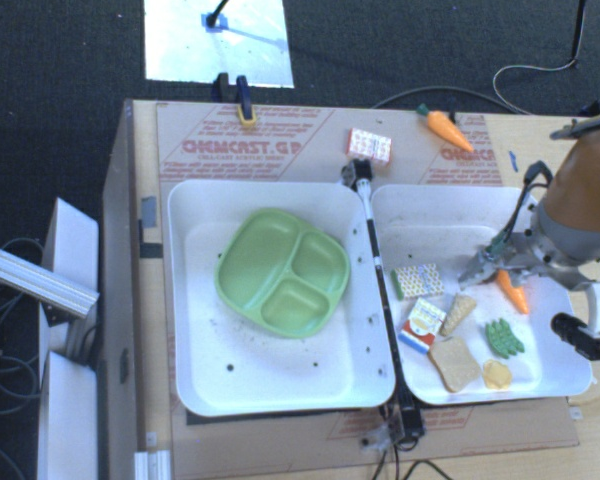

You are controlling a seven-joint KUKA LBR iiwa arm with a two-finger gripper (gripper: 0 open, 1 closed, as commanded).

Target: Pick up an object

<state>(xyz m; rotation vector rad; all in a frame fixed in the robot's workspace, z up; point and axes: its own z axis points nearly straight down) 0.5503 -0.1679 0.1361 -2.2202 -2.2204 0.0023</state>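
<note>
A small orange toy carrot, tapered and lying at a slant, is seen in the right bin near its right side, just above a green pea pod and right of a cracker-like stick. The gripper is lowered over the bin with the carrot's upper end touching or just beneath its fingertips; whether the fingers are spread or pressed together cannot be told, and the carrot is not clearly seen between them
</note>
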